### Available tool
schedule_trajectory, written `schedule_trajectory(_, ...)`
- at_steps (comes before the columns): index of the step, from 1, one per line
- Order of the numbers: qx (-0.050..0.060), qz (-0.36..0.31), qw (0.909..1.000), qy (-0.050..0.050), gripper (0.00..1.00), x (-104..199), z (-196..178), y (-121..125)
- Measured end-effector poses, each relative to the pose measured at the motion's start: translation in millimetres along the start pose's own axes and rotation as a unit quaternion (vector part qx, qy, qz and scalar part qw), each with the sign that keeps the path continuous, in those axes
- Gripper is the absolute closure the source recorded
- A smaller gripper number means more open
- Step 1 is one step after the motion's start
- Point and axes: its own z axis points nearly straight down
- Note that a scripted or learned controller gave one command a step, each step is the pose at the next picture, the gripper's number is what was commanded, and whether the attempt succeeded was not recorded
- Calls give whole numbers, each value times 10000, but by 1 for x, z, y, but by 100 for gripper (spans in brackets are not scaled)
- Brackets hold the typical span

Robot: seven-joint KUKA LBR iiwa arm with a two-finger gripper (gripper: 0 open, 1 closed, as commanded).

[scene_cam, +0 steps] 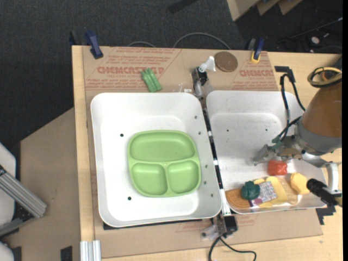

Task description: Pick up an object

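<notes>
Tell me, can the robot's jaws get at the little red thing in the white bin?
Probably yes. The gripper hangs right above the red object in the right bin, and nothing lies on top of it. The yellow pieces sit beside it, not over it.

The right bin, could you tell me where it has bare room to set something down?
The right bin lies bare across its far half, from the left wall to the arm. The near end is crowded: gripper, orange block, green toy, yellow pieces.

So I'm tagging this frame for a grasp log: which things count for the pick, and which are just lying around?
For the pick:
- gripper, low in the right bin
- red object just under it
- yellow piece
- dark green piece
- flat packet

Lying about:
- green divided tray in the left bin
- small green item and brown disc on the cardboard
</notes>
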Motion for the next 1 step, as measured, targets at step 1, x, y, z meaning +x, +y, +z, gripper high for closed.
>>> schedule_trajectory(1, 1, 9, 10000, -5, 0, 0, 14, -28)
